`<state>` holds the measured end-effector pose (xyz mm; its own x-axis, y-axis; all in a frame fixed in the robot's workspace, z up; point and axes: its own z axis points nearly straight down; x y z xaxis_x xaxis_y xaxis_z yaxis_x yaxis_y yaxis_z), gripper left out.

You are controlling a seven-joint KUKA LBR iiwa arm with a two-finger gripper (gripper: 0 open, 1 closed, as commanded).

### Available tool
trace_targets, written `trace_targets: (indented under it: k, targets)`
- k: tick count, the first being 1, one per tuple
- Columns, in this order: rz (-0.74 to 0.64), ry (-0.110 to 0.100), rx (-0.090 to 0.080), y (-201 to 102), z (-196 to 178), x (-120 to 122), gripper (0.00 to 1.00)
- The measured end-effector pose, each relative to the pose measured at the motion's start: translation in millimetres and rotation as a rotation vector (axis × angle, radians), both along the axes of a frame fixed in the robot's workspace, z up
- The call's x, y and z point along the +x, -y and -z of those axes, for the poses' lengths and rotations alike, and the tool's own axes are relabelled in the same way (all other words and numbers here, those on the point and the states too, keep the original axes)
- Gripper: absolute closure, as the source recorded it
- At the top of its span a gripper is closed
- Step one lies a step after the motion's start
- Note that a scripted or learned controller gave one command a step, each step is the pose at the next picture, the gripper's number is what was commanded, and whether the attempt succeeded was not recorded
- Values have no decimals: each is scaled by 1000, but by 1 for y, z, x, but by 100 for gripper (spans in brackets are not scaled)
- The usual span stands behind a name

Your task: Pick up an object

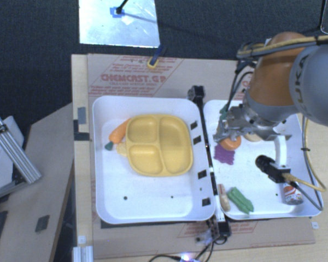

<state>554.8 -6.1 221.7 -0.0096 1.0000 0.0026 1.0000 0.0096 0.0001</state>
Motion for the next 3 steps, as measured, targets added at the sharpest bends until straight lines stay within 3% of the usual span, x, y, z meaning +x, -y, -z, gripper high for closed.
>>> trace_targets:
  k: [2, 3]
  targets:
    - [-1, 2, 1, -109, -8, 16, 100]
    - [8, -1, -3, -106, 8, 7, 100]
